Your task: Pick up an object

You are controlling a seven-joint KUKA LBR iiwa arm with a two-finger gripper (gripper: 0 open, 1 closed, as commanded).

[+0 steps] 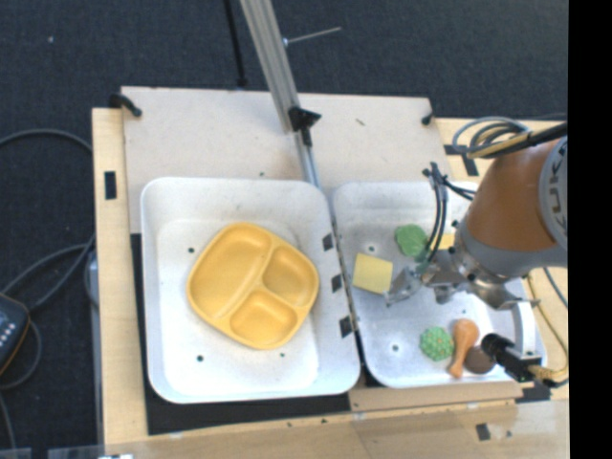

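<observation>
The gripper (406, 285) hangs low in the right bin (382, 352), just right of a yellow block (372, 273); whether its fingers are apart or together I cannot tell. The left bin (172, 352) holds a yellow divided plate (252, 284).

A pale wooden bench (229, 142) stands on dark carpet (115, 27). A metal pole (273, 55) rises toward twelve o'clock; black cables (38, 256) loop at nine o'clock.
</observation>
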